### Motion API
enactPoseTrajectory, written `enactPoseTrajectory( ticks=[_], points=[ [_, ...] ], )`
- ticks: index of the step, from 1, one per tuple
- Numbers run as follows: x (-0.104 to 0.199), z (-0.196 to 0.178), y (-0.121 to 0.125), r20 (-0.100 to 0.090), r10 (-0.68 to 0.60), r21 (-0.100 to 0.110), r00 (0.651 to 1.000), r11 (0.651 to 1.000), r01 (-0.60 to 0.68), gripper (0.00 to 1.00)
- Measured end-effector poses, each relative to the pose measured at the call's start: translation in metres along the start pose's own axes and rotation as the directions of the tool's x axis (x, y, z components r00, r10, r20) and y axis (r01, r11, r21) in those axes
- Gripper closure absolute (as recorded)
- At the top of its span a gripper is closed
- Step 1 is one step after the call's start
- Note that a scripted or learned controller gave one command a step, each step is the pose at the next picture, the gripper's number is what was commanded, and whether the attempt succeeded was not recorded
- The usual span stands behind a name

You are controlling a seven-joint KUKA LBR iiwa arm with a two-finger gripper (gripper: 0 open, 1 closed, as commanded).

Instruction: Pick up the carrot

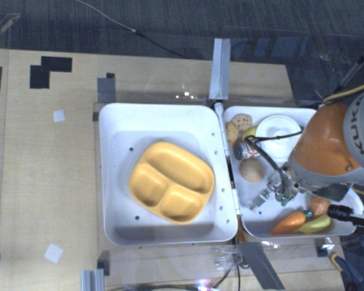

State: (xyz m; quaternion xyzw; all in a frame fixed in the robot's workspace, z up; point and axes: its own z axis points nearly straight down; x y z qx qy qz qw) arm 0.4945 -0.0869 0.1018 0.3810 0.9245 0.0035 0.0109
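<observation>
This is a robotics lab or test cell, not a home or kitchen. A pale wooden table [42, 180] carries two shallow white plastic bins [109, 162] side by side, fixed in place by grey metal brackets [219, 68] and clear panels. Black square markers [48, 70] and small white paper tags [59, 116] sit on the wood. A grey industrial robot arm with an orange band [327, 144] reaches in, trailing black cables [264, 156]. Dark carpet [170, 11] lies beyond the table, crossed by a thin loose wire [97, 12].
</observation>
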Motion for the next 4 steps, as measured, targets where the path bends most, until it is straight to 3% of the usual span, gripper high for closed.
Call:
enactPoseTrajectory(
  ticks=[4],
  points=[
    [0.0, 0.0, 0.0, 0.0, 0.0, 0.0, 1.0, 1.0, 0.0, 0.0]
  ],
)
